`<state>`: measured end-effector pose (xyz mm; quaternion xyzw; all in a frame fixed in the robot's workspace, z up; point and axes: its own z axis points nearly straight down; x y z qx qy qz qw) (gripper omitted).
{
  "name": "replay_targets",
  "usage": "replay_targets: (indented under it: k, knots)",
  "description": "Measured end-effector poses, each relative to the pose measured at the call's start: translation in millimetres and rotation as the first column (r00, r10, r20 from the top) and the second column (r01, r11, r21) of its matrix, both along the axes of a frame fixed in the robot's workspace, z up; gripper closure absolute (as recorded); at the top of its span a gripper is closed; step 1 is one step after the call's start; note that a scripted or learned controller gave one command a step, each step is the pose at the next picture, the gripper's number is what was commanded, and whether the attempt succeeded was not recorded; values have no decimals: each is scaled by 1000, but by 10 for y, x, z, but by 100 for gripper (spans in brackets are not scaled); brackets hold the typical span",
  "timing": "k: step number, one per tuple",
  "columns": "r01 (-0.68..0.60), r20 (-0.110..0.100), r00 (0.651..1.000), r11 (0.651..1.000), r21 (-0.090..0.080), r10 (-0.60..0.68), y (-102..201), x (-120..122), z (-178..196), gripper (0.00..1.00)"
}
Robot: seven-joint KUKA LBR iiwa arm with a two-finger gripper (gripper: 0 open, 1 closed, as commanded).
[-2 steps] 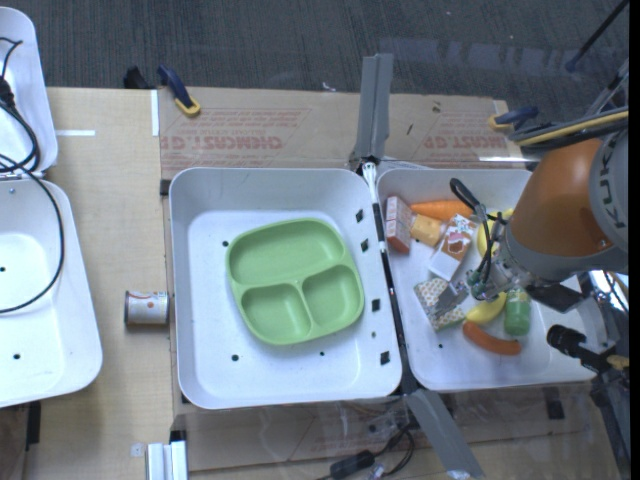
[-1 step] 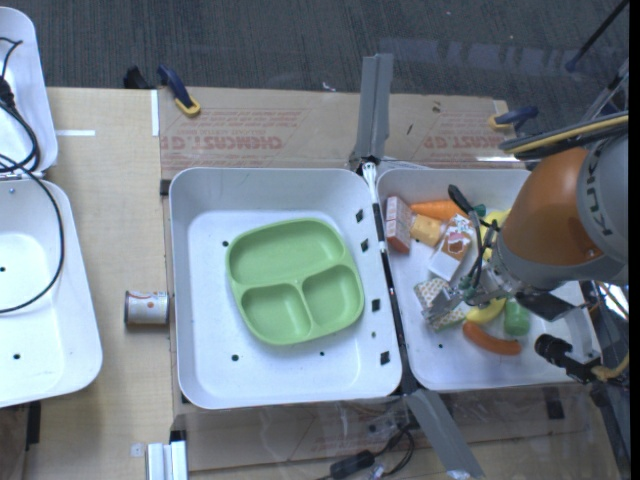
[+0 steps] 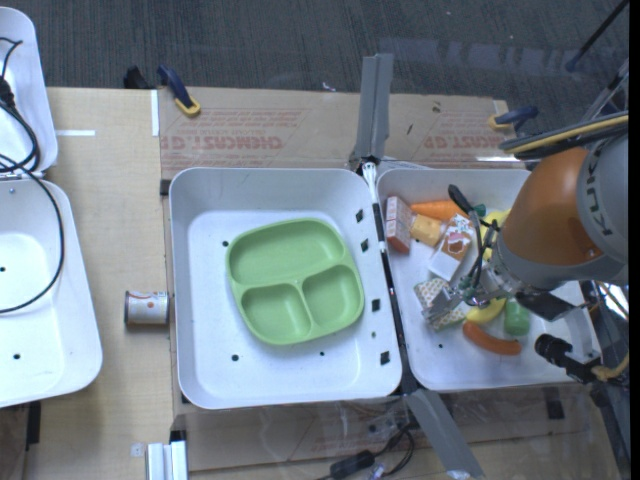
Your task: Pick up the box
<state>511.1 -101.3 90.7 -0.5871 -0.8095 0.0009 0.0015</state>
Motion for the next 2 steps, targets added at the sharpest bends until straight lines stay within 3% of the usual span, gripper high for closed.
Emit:
replay_targets:
  k: [1,2]
  knots:
    - [3,-2,1000,1000,0,-3,-8,-6,80,100]
    - [40,2,999,999,-2,-40,639,247,1002,100]
